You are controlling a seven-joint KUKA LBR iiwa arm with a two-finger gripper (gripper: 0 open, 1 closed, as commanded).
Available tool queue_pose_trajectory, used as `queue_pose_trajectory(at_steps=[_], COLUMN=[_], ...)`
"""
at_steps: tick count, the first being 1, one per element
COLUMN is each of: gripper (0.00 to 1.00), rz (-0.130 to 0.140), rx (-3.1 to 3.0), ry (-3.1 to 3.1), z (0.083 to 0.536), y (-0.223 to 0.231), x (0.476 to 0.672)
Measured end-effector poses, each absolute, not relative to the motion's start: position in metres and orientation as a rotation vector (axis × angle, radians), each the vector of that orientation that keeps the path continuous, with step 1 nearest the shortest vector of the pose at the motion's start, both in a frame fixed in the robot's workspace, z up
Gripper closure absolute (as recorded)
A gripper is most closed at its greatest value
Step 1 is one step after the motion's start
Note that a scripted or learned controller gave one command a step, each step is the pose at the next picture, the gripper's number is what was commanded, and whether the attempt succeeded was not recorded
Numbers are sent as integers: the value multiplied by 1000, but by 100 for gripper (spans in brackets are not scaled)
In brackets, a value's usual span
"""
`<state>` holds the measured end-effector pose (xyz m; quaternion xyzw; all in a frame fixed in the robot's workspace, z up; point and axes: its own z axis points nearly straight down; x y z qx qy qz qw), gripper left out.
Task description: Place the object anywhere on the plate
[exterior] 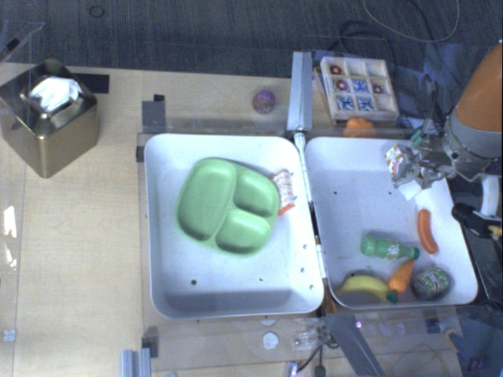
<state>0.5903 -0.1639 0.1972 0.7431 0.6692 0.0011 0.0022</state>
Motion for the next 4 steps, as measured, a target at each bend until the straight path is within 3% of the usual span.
queue_pose_trajectory(at_steps=[1, 2, 3, 4], gripper=[100, 100, 100, 0], rz=[5, 7, 4, 5], rx=[2246, 2070, 1994, 1995], ry=[2194, 2359, 2426, 2425], z=[185, 185, 184, 184], y=[-52, 31, 82, 81], x=[574, 573, 561, 562])
